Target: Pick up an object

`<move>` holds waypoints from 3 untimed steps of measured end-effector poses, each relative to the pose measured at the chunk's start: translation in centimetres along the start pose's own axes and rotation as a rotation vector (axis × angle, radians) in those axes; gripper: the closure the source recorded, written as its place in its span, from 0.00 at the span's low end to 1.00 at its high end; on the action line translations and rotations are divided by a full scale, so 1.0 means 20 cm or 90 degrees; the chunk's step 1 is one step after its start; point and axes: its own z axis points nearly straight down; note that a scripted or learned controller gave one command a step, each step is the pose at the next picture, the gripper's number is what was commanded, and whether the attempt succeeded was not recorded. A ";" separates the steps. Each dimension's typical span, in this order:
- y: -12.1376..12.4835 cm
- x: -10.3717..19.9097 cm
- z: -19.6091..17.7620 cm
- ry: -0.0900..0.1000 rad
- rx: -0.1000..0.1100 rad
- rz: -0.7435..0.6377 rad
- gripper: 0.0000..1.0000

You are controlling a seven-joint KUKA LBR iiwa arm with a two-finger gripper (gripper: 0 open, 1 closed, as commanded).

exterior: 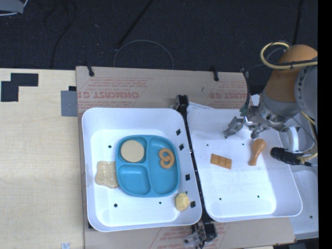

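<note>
In the right bin point(259, 204) lie an orange-brown cracker point(221, 161) near the middle and a tan drumstick point(256, 151) toward the right wall. My gripper point(243, 132) hovers over the bin's far right part, just above and left of the drumstick's top end. Its fingers are spread open, with nothing between them. The cracker sits below and left of the gripper, apart from it.
The left bin point(98, 126) holds a blue divided tray point(140, 183) with a round tan biscuit point(132, 150) and a pretzel point(166, 158). A pale bread piece point(106, 174) lies at the tray's left and a yellowish lump point(182, 201) at its lower right. A black divider point(188, 154) separates the bins.
</note>
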 end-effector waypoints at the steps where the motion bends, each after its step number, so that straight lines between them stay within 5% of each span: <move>1: 0.00 0.01 0.26 0.000 -0.001 0.000 0.00; 2: 0.00 0.00 0.20 0.000 -0.002 0.000 1.00; 3: 0.02 -0.03 -0.03 -0.001 -0.005 0.001 1.00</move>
